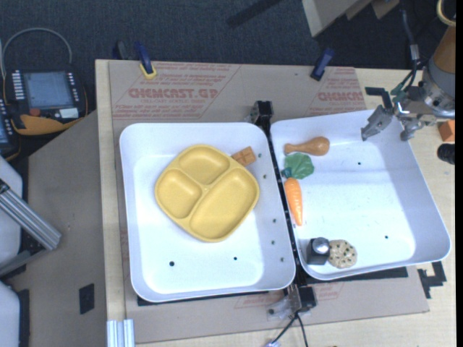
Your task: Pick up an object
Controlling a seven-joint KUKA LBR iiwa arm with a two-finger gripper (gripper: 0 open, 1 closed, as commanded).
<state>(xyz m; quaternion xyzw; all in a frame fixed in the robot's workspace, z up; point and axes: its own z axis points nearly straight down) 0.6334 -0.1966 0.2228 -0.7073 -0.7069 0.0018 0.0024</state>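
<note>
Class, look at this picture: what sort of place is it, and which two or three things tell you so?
Most likely a robotics lab bench set up for grasping trials. A gripper hangs over two white bins; the bins hold toy food, such as a carrot and a cookie; a handheld control pendant lies beside the bench.

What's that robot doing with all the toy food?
A robot arm reaches in from the right, and its end effector hangs open over the far edge of the right bin, holding nothing. Its job is to pick something up. In that bin lie a toy drumstick, a carrot with green leaves and a cookie. The left bin holds a yellow divided plate.
</note>
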